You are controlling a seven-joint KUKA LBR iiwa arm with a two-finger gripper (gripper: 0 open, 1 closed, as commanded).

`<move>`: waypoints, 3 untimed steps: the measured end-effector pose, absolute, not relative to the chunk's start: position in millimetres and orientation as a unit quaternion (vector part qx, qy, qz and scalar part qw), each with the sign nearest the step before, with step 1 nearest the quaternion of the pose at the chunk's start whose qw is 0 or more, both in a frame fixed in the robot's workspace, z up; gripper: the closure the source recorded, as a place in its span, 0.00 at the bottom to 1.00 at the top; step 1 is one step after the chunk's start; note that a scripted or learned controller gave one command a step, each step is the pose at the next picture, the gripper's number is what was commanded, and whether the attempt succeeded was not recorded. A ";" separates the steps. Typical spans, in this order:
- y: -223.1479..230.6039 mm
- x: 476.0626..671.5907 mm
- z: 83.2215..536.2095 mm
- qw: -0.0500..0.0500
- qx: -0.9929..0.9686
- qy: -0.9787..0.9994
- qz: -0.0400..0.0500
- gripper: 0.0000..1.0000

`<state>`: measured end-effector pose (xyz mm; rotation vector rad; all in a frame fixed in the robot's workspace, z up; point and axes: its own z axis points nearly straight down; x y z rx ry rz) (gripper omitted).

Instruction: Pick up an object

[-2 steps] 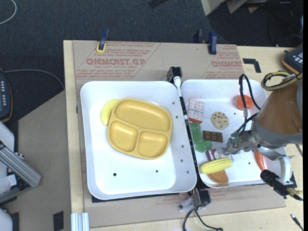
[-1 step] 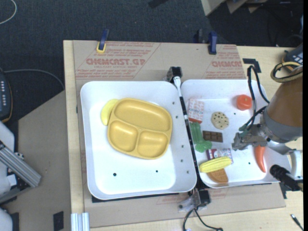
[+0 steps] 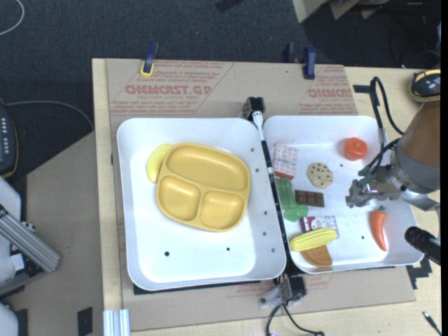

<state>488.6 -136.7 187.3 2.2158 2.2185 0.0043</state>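
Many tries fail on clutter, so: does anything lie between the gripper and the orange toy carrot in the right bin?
Nothing visible does. The gripper hangs over bare white bin floor, and the orange toy carrot lies just right of it, below.

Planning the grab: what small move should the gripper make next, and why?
Probably a short move toward the carrot and down. The gripper hovers in the right bin, nothing visible between its fingers, and the carrot lies closest, apart from the other items.
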 end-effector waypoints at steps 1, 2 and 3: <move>-136.9 489.9 227.2 0.003 0.707 0.708 0.001 1.00; -109.1 534.9 223.4 0.002 0.705 0.709 0.001 1.00; -73.7 562.4 222.6 0.001 0.705 0.709 0.001 1.00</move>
